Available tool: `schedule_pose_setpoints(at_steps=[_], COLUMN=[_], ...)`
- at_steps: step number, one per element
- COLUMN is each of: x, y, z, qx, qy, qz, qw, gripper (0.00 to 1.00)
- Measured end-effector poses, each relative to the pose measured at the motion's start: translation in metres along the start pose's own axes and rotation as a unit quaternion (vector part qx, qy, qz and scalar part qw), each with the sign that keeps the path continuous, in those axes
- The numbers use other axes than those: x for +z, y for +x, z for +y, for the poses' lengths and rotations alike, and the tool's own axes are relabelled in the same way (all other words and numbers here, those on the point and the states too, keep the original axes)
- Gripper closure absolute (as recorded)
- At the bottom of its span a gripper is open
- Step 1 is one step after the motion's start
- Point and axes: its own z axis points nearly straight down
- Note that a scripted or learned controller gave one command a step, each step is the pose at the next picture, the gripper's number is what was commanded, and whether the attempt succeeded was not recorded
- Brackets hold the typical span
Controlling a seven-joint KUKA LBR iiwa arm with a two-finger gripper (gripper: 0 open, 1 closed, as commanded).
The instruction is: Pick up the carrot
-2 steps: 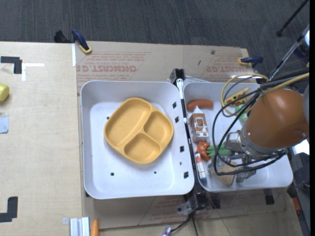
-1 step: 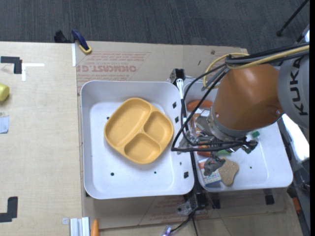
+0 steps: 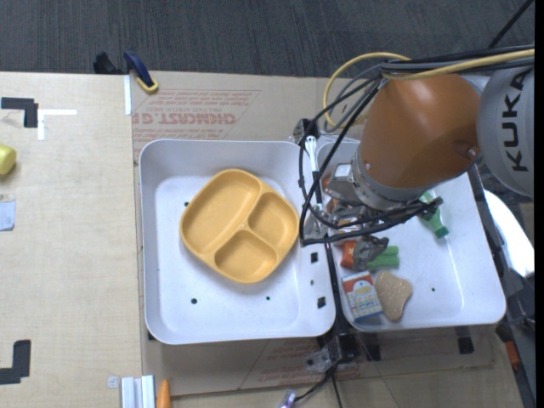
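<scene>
The arm reaches in over the right bin, its orange band and wrist covering much of that bin's far half. The gripper hangs low near the bin's left wall, directly over the carrot, an orange piece with a green top lying beside it toward the bin's middle. Whether the tool is clenched or released cannot be told, since the wrist and cables hide it from above.

Toward the right bin's near-left corner lies a small carton, and just beside it, touching or almost touching, a tan cookie-shaped piece. A green item sits near the bin's centre, partly under the arm.

The left bin carries a yellow divided plate with three compartments, set close to the bin's right wall.
</scene>
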Motion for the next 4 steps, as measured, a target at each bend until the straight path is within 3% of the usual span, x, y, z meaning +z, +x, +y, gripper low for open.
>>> schedule_pose_setpoints(at_steps=[1, 2, 3, 4], x=[-0.009, 0.017, -0.019, -0.027], y=[-0.002, -0.003, -0.018, -0.019], z=[-0.001, 0.054, 0.061, 0.059], qx=[0.001, -0.253, -0.324, -0.321], qy=[0.001, -0.002, -0.001, 0.000], qz=[-0.002, 0.001, -0.001, -0.003], qw=[1.0000, 0.9674, 0.9461, 0.9471], gripper=[1.00, 1.00, 1.00, 1.00])
